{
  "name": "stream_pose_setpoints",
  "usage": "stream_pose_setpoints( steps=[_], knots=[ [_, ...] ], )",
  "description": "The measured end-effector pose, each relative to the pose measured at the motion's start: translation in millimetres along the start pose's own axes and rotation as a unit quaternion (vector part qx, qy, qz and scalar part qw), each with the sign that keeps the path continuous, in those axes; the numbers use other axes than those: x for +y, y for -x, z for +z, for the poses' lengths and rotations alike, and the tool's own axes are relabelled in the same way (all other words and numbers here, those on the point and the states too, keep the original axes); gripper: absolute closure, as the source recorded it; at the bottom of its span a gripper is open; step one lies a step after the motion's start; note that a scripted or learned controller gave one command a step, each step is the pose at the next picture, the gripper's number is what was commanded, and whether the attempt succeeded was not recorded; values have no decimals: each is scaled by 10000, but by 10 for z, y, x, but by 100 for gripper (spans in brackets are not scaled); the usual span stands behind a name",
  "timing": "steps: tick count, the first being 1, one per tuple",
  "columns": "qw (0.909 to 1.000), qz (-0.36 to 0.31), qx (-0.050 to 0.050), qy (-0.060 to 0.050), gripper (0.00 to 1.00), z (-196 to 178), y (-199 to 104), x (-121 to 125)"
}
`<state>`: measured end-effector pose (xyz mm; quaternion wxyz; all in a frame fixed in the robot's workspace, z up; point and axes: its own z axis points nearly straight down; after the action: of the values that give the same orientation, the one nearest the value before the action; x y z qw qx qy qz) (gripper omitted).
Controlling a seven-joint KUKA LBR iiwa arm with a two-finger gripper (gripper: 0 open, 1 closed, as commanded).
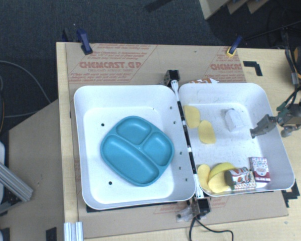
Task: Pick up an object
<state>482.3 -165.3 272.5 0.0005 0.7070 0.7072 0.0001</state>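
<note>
The left white plastic bin holds a blue sectioned plastic tray. The right white bin keeps bare floor at centre; yellow banana-like pieces and small red-and-white cartons crowd its lower edge. The grey gripper hangs over its right rim, whether spread I cannot tell.

One fixed overhead cam, slanted down, mid-range, over both bins.

Arm cut off by right edge.
</note>
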Motion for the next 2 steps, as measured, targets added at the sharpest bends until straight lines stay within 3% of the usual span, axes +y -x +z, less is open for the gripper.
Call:
stream_pose_setpoints(
  steps=[1,2],
  knots=[
    [10000,3,5,-7,0,988,-219,-34],
    [10000,-1,8,-12,0,1528,-499,-30]
  ],
)
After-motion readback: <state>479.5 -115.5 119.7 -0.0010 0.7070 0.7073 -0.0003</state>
